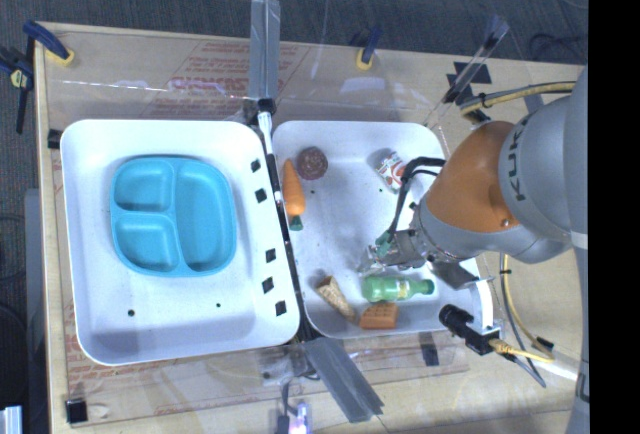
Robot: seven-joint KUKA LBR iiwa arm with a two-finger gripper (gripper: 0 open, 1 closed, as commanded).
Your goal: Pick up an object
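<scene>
A wooden bench (120, 57) is seen, bearing a left bin (90, 312) and a right bin (345, 147).

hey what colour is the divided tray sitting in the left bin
Light blue, all over. The divided tray shows clearly in the camera view, lying in the white left bin.

tray (175, 214) in left bin (90, 312); bottle (396, 288) right
</scene>
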